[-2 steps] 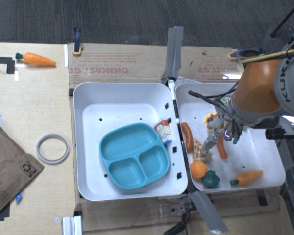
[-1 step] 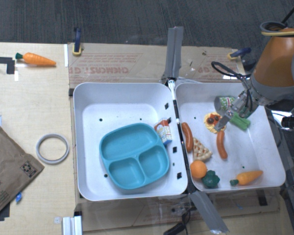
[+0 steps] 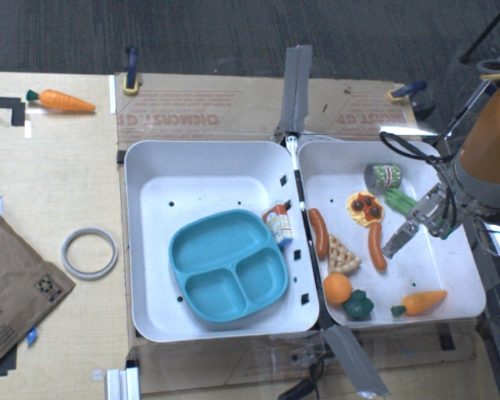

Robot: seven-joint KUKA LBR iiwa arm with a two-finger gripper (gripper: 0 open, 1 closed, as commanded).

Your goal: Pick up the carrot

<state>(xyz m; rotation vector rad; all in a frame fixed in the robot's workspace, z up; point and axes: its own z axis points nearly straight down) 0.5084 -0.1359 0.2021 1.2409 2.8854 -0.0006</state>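
Observation:
An orange carrot (image 3: 425, 301) with a green top lies near the front right corner of the right bin (image 3: 467, 307). My gripper (image 3: 397, 241) hangs over the middle of that bin, slanting down to the left, just right of a red sausage (image 3: 376, 248). It sits up and to the left of the carrot, apart from it, and nothing shows in its grasp. A second carrot (image 3: 61, 101) lies outside the bins on the bench at the far left back.
The right bin also holds a second sausage (image 3: 318, 230), a waffle piece (image 3: 342, 256), an orange (image 3: 337, 288), broccoli (image 3: 359, 306), a pizza piece (image 3: 365, 208) and a green can (image 3: 385, 176). A blue divided plate (image 3: 227, 267) lies in the left bin. A tape ring (image 3: 89, 252) lies on the bench.

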